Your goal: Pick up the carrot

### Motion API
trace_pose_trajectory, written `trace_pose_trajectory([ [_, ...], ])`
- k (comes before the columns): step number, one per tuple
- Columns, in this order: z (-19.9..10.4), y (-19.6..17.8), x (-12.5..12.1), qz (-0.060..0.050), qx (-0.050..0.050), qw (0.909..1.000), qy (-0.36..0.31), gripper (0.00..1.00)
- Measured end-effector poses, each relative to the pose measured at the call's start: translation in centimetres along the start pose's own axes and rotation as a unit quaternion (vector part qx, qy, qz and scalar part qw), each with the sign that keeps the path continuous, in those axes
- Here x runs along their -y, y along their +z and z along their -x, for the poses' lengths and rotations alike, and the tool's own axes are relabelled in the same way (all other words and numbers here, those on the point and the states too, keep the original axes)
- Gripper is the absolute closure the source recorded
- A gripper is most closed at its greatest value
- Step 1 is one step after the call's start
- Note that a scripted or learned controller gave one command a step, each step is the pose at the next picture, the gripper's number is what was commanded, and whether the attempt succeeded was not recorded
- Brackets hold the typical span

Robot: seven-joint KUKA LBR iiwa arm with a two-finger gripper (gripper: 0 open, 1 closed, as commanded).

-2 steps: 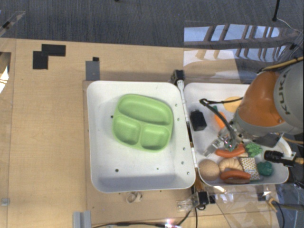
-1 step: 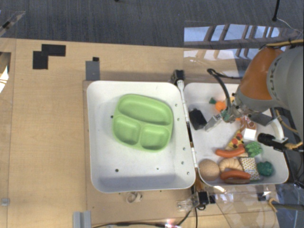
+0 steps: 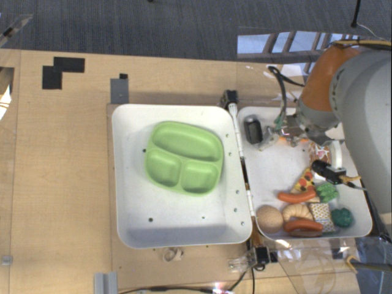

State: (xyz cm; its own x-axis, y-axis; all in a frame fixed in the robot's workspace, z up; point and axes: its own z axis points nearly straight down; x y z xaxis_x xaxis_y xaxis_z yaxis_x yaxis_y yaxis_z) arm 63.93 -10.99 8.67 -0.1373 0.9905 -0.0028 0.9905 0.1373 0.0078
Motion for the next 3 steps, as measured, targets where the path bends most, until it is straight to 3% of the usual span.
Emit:
trace_pose_trajectory([
  [1, 7.9, 0.3, -1.6, -0.008, -0.001, 0.9949, 0.100, 0.00],
  [2, 7.8, -0.9, -1.8, -0.007, 0.002, 0.9954, 0.095, 1.00],
  [3, 7.7, -0.9, -1.8, -0.007, 0.001, 0.9955, 0.095, 0.00],
])
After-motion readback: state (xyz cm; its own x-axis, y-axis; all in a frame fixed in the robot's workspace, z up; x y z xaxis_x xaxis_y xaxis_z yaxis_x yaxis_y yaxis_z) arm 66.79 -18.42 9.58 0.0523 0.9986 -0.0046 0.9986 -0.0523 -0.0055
